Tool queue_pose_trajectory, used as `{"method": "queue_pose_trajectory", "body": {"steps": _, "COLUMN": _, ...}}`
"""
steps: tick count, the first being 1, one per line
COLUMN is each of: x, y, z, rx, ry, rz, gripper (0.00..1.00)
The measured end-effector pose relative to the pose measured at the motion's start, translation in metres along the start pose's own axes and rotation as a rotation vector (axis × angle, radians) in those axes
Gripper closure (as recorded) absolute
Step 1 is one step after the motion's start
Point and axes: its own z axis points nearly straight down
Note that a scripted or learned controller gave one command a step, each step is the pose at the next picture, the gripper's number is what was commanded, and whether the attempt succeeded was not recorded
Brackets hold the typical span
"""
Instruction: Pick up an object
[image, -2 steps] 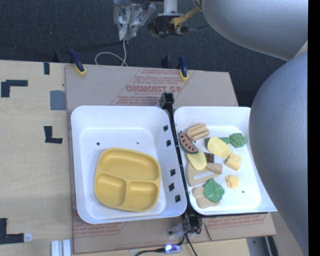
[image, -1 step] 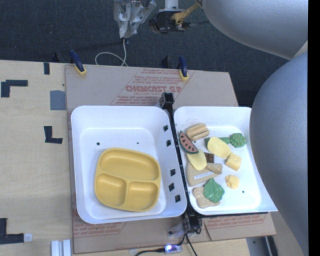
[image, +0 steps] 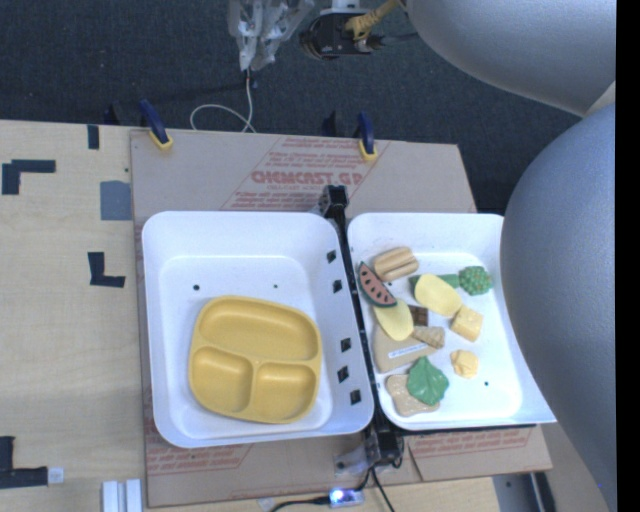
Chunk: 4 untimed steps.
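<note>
- Grey arm (image: 560, 200) covers the right side, and the gripper (image: 262, 32) is at the top edge, far from both bins. I cannot tell how its fingers stand.
- The right bin (image: 500, 400) holds the small food pieces, crowded together.
- A good target, I think, is the hot dog (image: 394, 263): its long axis runs left-right, slightly tilted, so close across the short width.

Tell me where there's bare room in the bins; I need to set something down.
Left bin: bare strip behind the yellow divided plate. Right bin: bare near-right corner beside the cheese cube. Crowded from hot dog down to green leaf.
</note>
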Motion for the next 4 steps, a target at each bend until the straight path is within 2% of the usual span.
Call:
{"method": "queue_pose_trajectory", "body": {"steps": 2, "x": 0.002, "y": 0.001, "z": -0.017, "rx": 0.003, "ry": -0.001, "rz": -0.003, "gripper": 1.0}}
{"method": "queue_pose_trajectory", "body": {"steps": 4, "x": 0.005, "y": 0.002, "z": -0.033, "rx": -0.004, "ry": -0.001, "rz": -0.001, "gripper": 1.0}}
